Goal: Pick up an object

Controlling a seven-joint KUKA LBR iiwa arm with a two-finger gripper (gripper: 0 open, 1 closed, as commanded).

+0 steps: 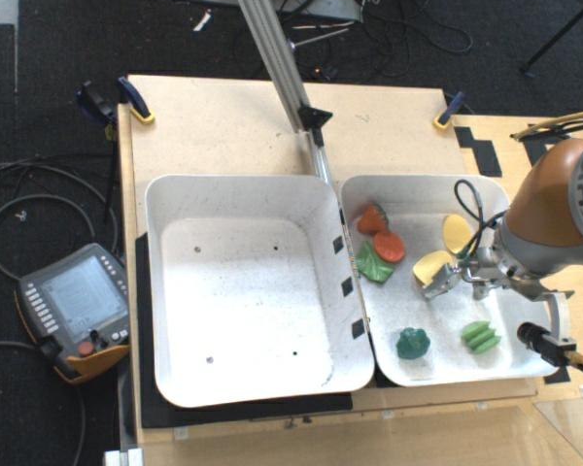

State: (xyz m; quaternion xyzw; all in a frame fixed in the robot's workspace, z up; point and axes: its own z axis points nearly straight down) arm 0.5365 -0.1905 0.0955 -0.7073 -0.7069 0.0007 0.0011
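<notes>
The right bin (423, 187) holds several small toys. An orange piece (371, 218) and a red piece (389, 249) lie at its left side, with a green leafy piece (374, 265) just below them. A yellow round piece (456, 231) sits mid-bin, and a second yellow piece (428, 265) lies below it to the left. A dark green lump (412, 343) and a light green ridged piece (480, 336) rest near the front wall. My gripper (440, 283) is low in the right bin, right against the lower yellow piece.
The left bin (175, 202) sits beside the right one. A slanted metal pole (277, 56) crosses above the bins' shared edge. A teach pendant (73, 304) lies off the bench at left. Clamps (136, 105) grip the board's back corners.
</notes>
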